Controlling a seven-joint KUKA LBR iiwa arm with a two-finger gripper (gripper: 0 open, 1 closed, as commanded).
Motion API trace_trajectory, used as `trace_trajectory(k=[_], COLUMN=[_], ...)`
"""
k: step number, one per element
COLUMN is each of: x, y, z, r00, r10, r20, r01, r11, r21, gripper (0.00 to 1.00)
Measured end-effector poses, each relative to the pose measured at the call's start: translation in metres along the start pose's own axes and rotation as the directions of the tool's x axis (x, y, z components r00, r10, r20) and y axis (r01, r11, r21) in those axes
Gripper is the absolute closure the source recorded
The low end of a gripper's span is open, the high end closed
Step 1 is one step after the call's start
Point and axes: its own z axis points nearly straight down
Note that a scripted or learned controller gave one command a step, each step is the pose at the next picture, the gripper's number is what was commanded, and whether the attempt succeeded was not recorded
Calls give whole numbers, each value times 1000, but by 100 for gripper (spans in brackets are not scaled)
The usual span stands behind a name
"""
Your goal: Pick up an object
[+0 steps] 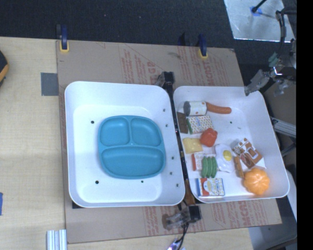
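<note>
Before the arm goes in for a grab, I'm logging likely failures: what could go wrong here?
1. The toys in the right bin lie packed together; fingers aimed at the red pepper may knock the yellow block or the printed box instead.
2. The green pods lie close to the bin's left edge, so the fingers might strike the wall.
3. The orange pumpkin is round and could slip out.

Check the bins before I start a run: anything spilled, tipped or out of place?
Nothing stands out. The toy food sits loosely inside the right bin, and the blue plate lies flat in the left bin.

grey metal arm [266,77] w/ cabling
</note>
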Motion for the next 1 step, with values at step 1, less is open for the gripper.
trace_trajectory(k=[1], x=[61], y=[-68], z=[86], r00=[1000], r10=[-2], r20=[-6], r01=[2], r11=[1000], r21=[14], gripper=[0])
